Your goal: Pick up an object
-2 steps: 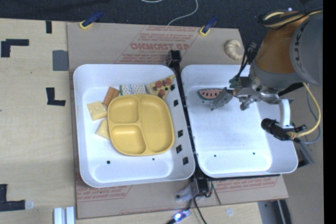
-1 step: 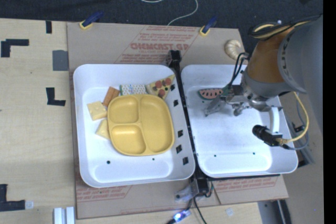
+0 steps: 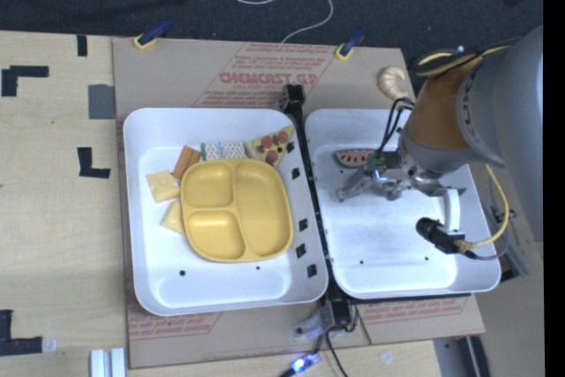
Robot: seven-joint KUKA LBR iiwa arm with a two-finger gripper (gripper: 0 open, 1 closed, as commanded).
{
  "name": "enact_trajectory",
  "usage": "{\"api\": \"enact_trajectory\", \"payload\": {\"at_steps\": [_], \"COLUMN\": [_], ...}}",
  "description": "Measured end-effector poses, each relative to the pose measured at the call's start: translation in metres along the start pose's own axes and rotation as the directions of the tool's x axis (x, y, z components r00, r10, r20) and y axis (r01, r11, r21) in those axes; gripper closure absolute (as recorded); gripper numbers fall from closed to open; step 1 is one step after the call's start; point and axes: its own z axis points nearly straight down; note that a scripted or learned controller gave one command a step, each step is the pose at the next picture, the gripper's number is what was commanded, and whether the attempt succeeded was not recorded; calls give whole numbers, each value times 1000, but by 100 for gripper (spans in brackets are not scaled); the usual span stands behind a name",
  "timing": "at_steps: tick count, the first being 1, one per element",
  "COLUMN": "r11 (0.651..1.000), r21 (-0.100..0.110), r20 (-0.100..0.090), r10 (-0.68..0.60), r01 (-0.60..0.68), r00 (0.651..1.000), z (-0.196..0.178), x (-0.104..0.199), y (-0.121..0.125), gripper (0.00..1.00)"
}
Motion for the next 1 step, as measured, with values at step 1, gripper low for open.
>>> {"api": "enact_trajectory", "payload": {"at_steps": [1], "r11": [1000], "r21": [-2], "r20": [0], "r10": [0], "r01": [0], "r00": [1000], "z": [-12], "x": [0], "y": [0], "gripper": [100]}}
